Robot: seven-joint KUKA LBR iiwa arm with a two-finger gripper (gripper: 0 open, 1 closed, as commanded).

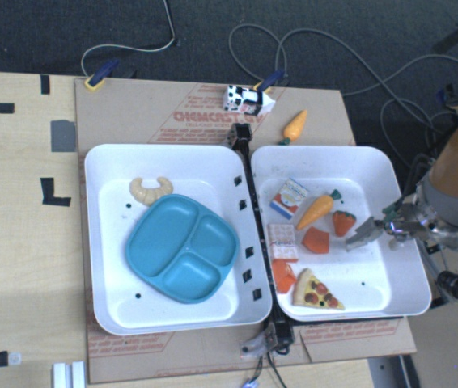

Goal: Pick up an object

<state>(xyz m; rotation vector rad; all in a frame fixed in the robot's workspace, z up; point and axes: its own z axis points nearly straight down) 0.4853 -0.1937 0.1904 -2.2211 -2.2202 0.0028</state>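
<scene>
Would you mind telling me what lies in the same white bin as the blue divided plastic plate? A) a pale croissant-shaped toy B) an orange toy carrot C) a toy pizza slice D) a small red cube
A: the pale croissant-shaped toy lies just above the blue divided plastic plate in the left white bin, while the pizza slice, carrot and red cube lie in the right bin.

One fixed camera, mounted high above the desk [19, 217], looking down at a slant. Both white bins sit mid-frame: left bin [99, 176], right bin [375, 168]. Dark floor with cables runs along the far edge. Distance moderate; whole bins fit in view. Arm [455, 176] enters from the right.
</scene>
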